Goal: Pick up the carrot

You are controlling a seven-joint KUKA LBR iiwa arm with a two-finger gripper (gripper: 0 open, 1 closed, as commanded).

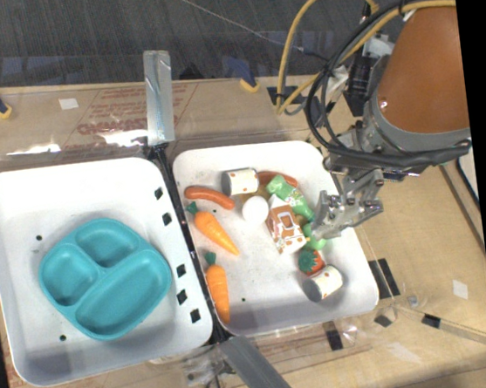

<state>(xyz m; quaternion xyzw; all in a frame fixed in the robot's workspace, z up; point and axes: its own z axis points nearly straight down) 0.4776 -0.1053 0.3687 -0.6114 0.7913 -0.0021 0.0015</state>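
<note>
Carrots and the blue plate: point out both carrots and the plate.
upper carrot (215, 231), camera view, middle of its orange body
lower carrot (218, 292), camera view, middle of its orange body
blue plate (89, 317), camera view, its front rim

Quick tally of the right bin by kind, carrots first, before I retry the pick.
Carrots: 2
Sausage: 1
Egg: 1
Other small toy foods, clustered and hard to identify: about 5
Total: about 9

A tan table (429, 280) marked with black tape; dark grey carpeted floor (47, 28) lies at the far side.
</note>
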